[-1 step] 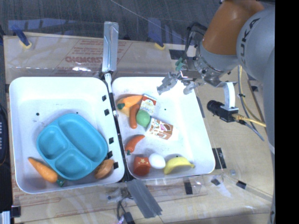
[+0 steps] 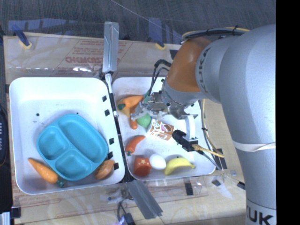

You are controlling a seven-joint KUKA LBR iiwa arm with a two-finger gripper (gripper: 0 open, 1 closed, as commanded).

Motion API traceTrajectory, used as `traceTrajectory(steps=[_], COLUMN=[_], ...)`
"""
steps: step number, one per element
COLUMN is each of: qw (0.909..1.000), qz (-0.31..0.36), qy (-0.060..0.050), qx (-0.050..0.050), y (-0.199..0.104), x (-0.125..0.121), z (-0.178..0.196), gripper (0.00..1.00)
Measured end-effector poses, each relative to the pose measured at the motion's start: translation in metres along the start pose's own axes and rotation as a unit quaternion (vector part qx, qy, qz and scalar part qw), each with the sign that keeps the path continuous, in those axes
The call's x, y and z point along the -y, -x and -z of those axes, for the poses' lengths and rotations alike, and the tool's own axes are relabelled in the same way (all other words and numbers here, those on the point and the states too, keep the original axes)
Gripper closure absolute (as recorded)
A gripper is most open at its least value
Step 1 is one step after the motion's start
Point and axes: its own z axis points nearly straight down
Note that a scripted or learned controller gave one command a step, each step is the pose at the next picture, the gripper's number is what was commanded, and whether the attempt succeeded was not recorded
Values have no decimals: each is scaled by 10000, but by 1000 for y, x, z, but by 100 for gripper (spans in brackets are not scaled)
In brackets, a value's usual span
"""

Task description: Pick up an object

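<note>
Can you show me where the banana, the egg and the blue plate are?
banana (image 2: 178, 165): camera view, middle of its yellow curve.
egg (image 2: 157, 161): camera view, centre of its shell.
blue plate (image 2: 93, 139): camera view, big compartment's floor.

The right bin (image 2: 123, 86) is crowded by a carrot (image 2: 130, 101), green fruit (image 2: 144, 120), pepper (image 2: 135, 143) and banana (image 2: 178, 164), while bare floor is left in the left bin (image 2: 28, 97) on its far side.

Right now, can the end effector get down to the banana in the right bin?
Probably yes. The banana lies uncovered near the front wall of the right bin, only the white egg beside it, and the end effector hangs over that same bin, farther back.
</note>
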Motion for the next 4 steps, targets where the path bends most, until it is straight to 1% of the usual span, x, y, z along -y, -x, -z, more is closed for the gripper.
traceTrajectory(steps=[1,2,3,4], qw=[9956,9982,9999,9963], qz=[931,-597,103,853], qy=[89,37,45,50], qx=[14,-5,3,25], y=[17,21,30,3], x=[-31,39,4,-6], z=[-39,6,-35,-44], gripper=[0,0,0,0])
